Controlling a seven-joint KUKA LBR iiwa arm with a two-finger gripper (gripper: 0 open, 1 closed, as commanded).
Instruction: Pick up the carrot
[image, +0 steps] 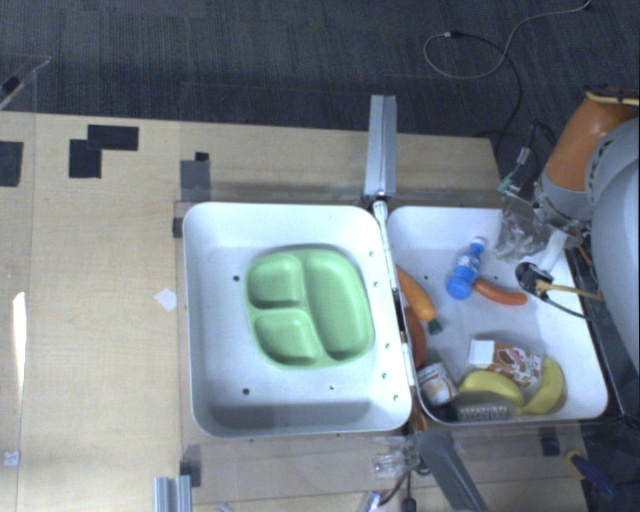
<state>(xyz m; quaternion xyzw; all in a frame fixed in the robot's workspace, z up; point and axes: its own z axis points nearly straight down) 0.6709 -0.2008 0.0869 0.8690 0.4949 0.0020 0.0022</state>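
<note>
Carrot (414, 294) lying against the left wall of the right bin (440, 225), right by the divider between the two bins. Crowded around it: one blue bottle (463, 272), one red sausage-looking thing (499, 293), two bananas (518, 386), one small tin (435, 382), one printed packet (513, 361), way too blurry to read any label. Left bin (210, 300) with one green three-section tray (308, 305). Gripper (522, 237) up by the right bin's far right corner, well apart from the carrot; can't tell how the jaws stand.

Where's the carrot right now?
The carrot lies in the right bin, against its left wall beside the divider, left of the blue bottle.
</note>
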